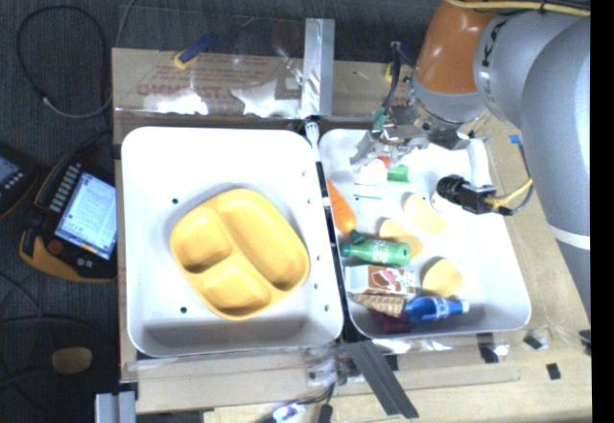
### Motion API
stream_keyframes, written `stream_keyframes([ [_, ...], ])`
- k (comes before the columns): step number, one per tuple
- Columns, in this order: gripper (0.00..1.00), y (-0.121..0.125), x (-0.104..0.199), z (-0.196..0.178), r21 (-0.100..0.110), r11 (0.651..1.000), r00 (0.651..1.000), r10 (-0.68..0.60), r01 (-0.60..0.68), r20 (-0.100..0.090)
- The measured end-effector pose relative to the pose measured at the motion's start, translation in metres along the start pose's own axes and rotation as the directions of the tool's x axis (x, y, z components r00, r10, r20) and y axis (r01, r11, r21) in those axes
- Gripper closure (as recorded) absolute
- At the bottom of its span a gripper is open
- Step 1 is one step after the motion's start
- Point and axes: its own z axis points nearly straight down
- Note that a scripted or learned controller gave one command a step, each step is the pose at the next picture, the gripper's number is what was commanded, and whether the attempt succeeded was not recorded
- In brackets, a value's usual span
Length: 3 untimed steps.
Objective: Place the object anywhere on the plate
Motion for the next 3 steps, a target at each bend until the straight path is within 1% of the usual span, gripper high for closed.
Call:
stream_keyframes([
  [1, 1.00, -0.016, 0.092, 0.000, 0.000, 0.995, 0.995, 0.102, -0.102, -0.005],
  [2, 1.00, -0.028, 0.118, -0.016, 0.002, 0.994, 0.994, 0.106, -0.106, -0.006],
  [3, 1.00, -0.055, 0.099, -0.150, -0.002, 0.985, 0.985, 0.174, -0.174, -0.001],
])
